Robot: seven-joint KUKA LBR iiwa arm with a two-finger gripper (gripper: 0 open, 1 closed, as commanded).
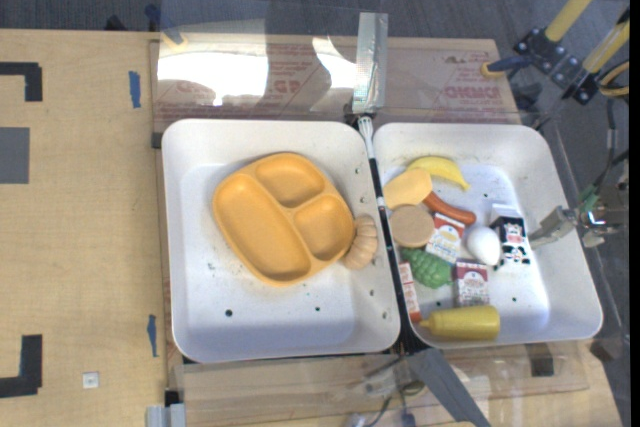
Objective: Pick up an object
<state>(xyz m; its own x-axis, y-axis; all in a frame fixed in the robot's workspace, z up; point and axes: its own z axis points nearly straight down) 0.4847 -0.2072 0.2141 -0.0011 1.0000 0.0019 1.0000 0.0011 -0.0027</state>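
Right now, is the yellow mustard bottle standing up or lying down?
Lying down. The mustard bottle rests on its side along the right bin's front edge.

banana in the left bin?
No, the banana lies in the right bin, at its far end beside the other toy food.

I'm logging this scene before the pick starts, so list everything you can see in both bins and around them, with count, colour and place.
Bins: 2, white, side by side on the bench.
Divided plate: 1, orange-yellow, middle of the left bin.
Croissant-like pastry: 1, tan, left bin, at the plate's right edge.
Banana: 1, yellow, top of the right bin.
Sausage: 1, red, below the banana.
Round brown disc: 1, right bin, left side.
Egg: 1, white, right bin centre.
Small cartons: 3, mostly white with red or black print, around the egg.
Green item: 1, under the disc.
Mustard bottle: 1, yellow, front of the right bin.
Tool: 1, grey, at the right bin's right rim.
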